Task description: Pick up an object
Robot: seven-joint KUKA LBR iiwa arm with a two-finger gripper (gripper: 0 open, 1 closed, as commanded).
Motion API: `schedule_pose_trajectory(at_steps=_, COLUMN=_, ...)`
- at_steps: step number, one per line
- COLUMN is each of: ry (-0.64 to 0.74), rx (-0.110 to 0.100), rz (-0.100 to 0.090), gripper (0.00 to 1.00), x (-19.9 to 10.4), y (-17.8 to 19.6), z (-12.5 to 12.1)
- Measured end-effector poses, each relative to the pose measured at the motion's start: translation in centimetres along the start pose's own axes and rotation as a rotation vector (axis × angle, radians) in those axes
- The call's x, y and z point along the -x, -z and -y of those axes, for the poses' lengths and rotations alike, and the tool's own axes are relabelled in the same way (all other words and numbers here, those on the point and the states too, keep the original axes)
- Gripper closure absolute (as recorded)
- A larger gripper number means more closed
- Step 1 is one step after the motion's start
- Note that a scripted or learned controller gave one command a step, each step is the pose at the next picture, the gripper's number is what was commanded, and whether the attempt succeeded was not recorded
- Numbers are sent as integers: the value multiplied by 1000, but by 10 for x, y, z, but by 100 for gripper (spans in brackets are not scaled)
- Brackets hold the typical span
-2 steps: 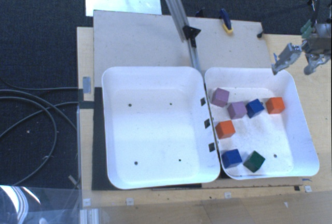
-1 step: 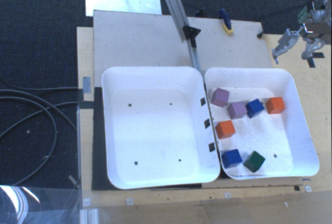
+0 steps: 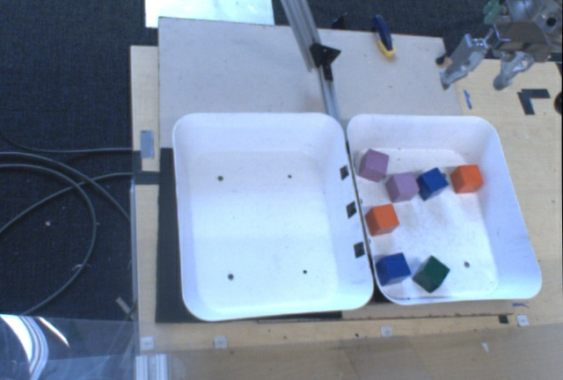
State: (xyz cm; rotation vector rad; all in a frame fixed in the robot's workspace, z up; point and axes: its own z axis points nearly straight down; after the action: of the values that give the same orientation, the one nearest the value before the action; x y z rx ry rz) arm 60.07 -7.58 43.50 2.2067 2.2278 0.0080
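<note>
Your gripper (image 3: 486, 68), jaws spread and empty, waits beyond the right bin's (image 3: 515, 220) far rim, leaving the blocks reachable.

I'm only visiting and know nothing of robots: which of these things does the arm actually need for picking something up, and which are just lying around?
For the job:
- gripper, open, above the bench
- right bin holding the cubes: two purple, two blue, two orange, one green

Lying about:
- left bin
- blue-and-yellow tool
- black cables
- metal pole
</note>
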Motion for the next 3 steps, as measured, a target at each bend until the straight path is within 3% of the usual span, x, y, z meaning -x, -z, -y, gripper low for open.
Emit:
schedule_pose_trajectory(at_steps=1, ry=2, rx=2, rz=-1, gripper=0, x=-50, y=46, z=-10)
schedule_pose_trajectory(at_steps=2, ry=-14, rx=-13, rz=1, gripper=0, x=30, y=-56, z=-22)
schedule_pose_trajectory(at_steps=3, ry=3, rx=-4, rz=-3, gripper=0, x=-52, y=-28, z=0)
